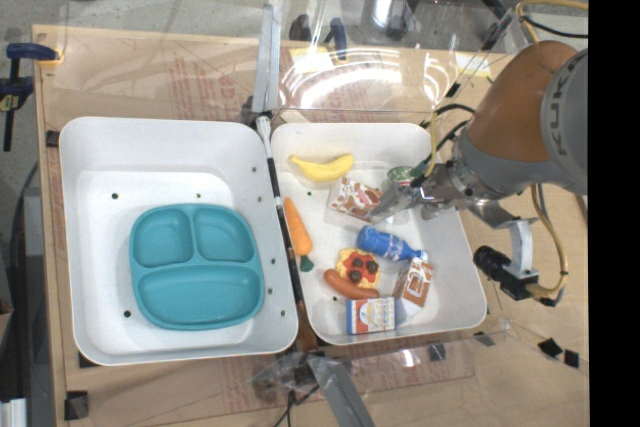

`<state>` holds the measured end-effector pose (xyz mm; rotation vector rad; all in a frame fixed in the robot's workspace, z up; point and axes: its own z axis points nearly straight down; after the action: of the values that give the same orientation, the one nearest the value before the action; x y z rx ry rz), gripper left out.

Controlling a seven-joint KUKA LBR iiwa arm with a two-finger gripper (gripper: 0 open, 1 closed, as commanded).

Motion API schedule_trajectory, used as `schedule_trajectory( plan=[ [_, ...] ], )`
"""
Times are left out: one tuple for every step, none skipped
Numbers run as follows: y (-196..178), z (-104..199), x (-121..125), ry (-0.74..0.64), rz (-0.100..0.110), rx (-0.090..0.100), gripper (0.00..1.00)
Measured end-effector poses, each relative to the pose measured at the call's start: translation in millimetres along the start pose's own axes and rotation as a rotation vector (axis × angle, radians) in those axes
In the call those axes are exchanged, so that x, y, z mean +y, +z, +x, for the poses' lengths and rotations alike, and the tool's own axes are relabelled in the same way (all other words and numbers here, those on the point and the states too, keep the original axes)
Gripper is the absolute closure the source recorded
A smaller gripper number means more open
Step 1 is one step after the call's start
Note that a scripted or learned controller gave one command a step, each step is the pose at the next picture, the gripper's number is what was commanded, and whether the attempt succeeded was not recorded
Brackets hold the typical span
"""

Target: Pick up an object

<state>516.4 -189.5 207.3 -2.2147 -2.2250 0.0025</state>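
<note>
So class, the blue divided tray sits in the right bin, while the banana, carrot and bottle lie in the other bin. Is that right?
Not quite. The camera view shows the blue divided tray in the left bin, not the right one. The rest stands: the banana, carrot and bottle lie in the other bin.

The arm (530, 120) partly hides a green object (403, 176).

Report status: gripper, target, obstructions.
Gripper low in right bin, over the snack packet; nothing seen held. Green can touching close behind. Banana and blue bottle crowd either side.
</note>
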Motion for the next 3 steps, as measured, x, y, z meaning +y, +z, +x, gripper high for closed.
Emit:
schedule_trajectory(
  plan=[
    [119.8,-0.1,-9.4,-0.129,-0.003,-0.001,0.0],
    [109.1,-2.5,-9.5,-0.13,-0.003,-0.003,1.0],
    [109.1,-2.4,-9.5,-0.13,-0.003,-0.004,0.0]
  ],
)
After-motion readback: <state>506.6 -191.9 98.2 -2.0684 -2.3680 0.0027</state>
